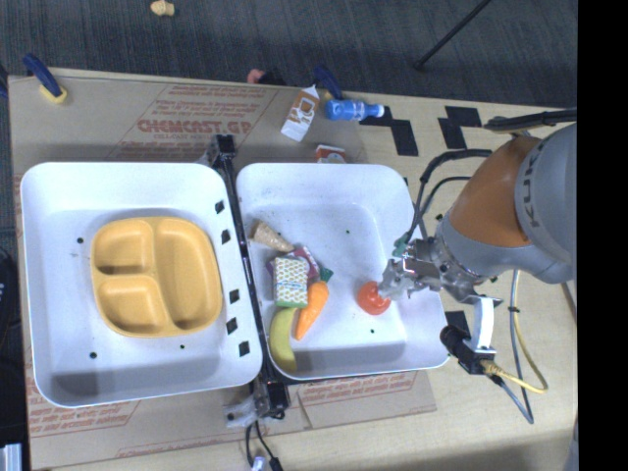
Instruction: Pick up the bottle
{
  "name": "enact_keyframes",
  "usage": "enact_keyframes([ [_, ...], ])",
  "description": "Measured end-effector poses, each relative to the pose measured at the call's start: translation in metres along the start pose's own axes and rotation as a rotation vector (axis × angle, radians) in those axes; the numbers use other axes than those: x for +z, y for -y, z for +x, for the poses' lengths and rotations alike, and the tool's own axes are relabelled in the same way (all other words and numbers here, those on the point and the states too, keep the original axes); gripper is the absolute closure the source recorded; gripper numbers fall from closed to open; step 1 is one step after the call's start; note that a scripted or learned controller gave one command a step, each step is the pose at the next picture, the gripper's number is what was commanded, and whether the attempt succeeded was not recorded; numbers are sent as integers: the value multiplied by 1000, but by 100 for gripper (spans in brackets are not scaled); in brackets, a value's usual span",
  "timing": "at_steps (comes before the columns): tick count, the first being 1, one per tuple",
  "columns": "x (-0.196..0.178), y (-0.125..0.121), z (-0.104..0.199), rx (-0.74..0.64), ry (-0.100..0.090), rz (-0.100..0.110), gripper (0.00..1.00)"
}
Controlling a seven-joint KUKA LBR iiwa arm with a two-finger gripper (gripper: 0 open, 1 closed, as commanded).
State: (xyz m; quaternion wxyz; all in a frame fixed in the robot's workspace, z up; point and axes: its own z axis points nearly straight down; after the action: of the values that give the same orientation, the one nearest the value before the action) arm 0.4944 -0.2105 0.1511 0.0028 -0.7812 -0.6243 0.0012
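Bottle [353, 110] outside bins, gripper [397, 278] well apart

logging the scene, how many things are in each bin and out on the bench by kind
Right bin:
banana: 1
carrot: 1
ice cream cone: 1
checked packet: 1
red toy: 1
Left bin:
yellow divided plate: 1
Bench:
blue bottle: 1
small carton: 1
Total: 8

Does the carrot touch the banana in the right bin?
Touching. In the camera view the carrot lies with its lower tip over the upper end of the banana, with no white floor visible between them.
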Motion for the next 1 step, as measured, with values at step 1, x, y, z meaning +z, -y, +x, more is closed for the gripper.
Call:
enact_keyframes([
  [1,-11,21,5,171,-1,2,100],
])
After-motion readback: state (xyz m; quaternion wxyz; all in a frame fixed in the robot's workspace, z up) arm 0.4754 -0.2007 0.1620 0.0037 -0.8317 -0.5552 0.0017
